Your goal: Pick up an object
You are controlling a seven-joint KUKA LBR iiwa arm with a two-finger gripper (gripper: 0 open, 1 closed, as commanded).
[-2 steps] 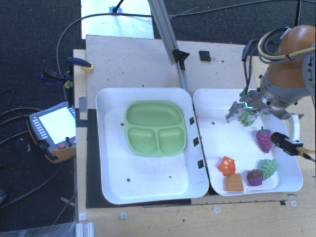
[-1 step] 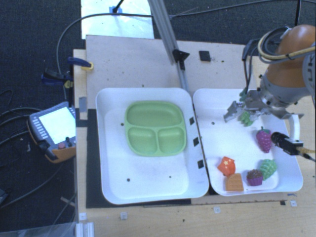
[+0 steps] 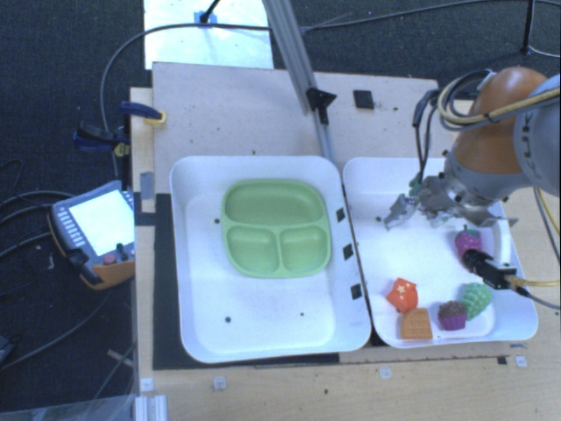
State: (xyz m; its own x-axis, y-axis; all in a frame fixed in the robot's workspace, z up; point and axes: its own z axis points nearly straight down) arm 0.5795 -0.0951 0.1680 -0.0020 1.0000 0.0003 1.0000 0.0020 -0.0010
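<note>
Left bin (image 3: pixel 188 261): holds a green divided plate (image 3: pixel 277 228), three compartments, lying flat toward the far half of the bin. No loose objects on it that can be made out.

Right bin (image 3: pixel 368 182): the gripper (image 3: pixel 405 207) hangs over the far-left part of this bin, reaching in from the right under the orange-banded wrist. Whether the tool is spread or pressed together cannot be told at this angle; the metal parts blur into one another. Nothing is seen between them.

Objects cluster along the near and right side of the right bin. Left to right: an orange-red piece with a pale star mark (image 3: pixel 402 294), an orange block (image 3: pixel 416 324) just nearer than it, a purple toy (image 3: pixel 452 314), a green bumpy piece (image 3: pixel 475 298), and farther back on the right a magenta piece (image 3: pixel 467 239) beside the arm's cabling.

Key relation: every candidate lies nearer and to the right of the gripper, well apart from it. The star-marked piece is probably the closest, almost straight toward the near edge. It looks compact, with no clear long axis, so approach direction matters little; crowding from the orange block touching its near side is the likelier trouble.
</note>
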